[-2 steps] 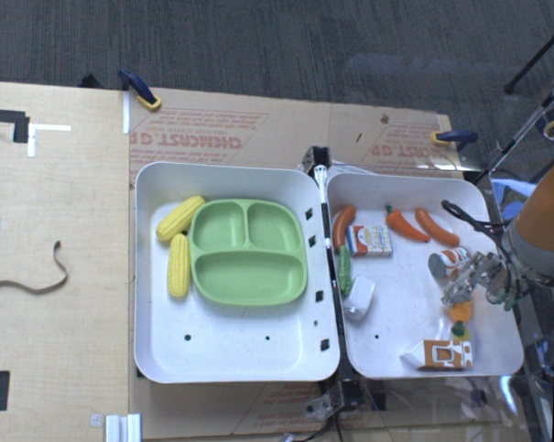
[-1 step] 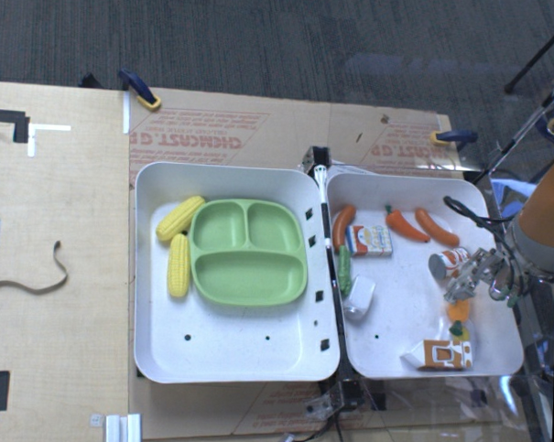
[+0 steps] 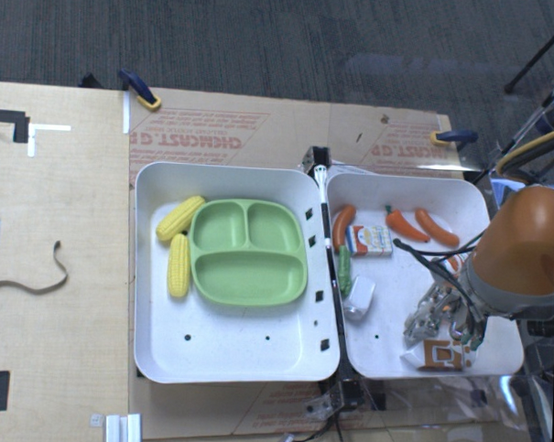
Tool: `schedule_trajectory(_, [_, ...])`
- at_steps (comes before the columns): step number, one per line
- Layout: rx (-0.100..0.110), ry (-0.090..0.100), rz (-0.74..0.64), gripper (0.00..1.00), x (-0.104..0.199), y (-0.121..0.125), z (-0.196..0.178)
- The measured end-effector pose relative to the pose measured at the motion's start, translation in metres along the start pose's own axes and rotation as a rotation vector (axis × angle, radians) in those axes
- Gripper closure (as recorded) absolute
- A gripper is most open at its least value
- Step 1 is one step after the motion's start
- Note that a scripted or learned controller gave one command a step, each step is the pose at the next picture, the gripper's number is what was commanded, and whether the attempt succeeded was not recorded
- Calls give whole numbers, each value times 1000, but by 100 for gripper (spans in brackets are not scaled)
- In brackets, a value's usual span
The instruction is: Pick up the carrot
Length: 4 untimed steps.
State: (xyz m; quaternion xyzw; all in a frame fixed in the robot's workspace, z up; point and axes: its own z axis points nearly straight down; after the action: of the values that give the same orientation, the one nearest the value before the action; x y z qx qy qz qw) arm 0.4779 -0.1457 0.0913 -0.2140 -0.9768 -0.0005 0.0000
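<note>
- We see two white bins side by side on the bench: the left bin (image 3: 162, 343) and the right bin (image 3: 381, 353).
- In the left bin lies a green divided plate (image 3: 249, 253), with three compartments, set toward the far side.
- Two yellow corn cobs sit just left of the plate: one corn cob (image 3: 179, 218) lies slanted at its far-left corner, the other corn cob (image 3: 178, 265) lies lengthwise along its left edge.
- The carrot (image 3: 406, 226) lies in the far part of the right bin, slanted, free of the arm.
- Just to its right is a second orange piece (image 3: 438, 228) (a sausage-like shape, much the same colour).
- A reddish sausage (image 3: 342, 226) lies along the right bin's left wall, and a small red and white box (image 3: 369, 240) rests beside it.
- Nearer to us along that wall we find a green vegetable (image 3: 344, 270) and a pale white item (image 3: 359, 296).
- The gripper (image 3: 442, 319) hangs low over the near-right part of the right bin, well apart from the carrot, with the orange band (image 3: 524, 240) above it.
- We cannot tell how its fingers stand; wires and metal parts blur them.
- A brown and white carton (image 3: 441, 355) lies just beneath the gripper.
</note>
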Motion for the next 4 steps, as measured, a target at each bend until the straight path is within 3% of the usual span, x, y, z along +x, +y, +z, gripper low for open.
schedule_trajectory(1, [1, -5, -289, 100, -51, -41, -1])
schedule_trajectory(2, [1, -9, -289, 0, -52, -41, -2])
schedule_trajectory(3, [0, -6, -139, 0, -85, -45, -2])
schedule_trajectory(4, [-1, -5, 112, 0, -125, -20, -2])
